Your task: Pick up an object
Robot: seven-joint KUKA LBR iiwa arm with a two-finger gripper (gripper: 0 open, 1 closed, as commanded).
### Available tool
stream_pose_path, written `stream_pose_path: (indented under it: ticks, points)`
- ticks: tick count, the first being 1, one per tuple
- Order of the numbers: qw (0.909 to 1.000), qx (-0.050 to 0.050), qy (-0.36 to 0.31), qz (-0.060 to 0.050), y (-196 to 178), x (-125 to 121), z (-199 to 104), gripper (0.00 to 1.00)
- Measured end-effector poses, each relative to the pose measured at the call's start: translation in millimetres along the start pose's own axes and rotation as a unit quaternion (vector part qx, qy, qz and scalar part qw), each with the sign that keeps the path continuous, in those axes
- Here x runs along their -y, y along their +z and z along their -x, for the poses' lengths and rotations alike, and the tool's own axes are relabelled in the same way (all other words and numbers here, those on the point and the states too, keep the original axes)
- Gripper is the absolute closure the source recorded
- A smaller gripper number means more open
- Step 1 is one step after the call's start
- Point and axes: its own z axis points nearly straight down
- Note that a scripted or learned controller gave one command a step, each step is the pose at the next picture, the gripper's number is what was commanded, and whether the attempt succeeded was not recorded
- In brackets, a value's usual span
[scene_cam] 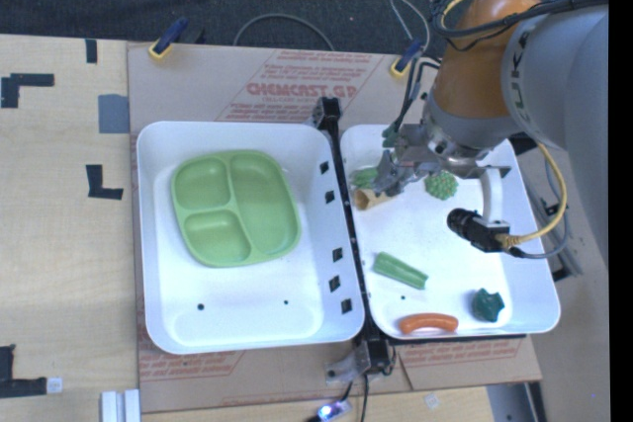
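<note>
Objects for picking, camera view, right bin (534, 306): a tan piece (368, 199) with a small green item (365, 178) by the left wall, a spiky green ball (441, 184), a green wedge (400, 270), an orange ring (429, 322) and a teal lump (488, 304) near the front rim. Gripper (388, 175): low over the tan piece, finger state cannot be told; step judged as reach-and-grasp, next calling for closing, then a straight lift. Clearance: divider wall close on the left; open floor mid-bin; left bin (158, 212) holds a green divided plate (235, 207).

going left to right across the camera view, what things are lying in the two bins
green divided plate in the left bin → then in the right bin: green flat piece → orange curved piece → dark teal piece. The small items under the gripper overlap, so they are left out.
</note>
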Motion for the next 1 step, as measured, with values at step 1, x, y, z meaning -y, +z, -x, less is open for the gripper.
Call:
stream_pose_path:
  ticks: [1]
  points:
    - [1.0, 0.001, 0.001, 0.0, 8.0, -2.7, -44.7, 1.0]
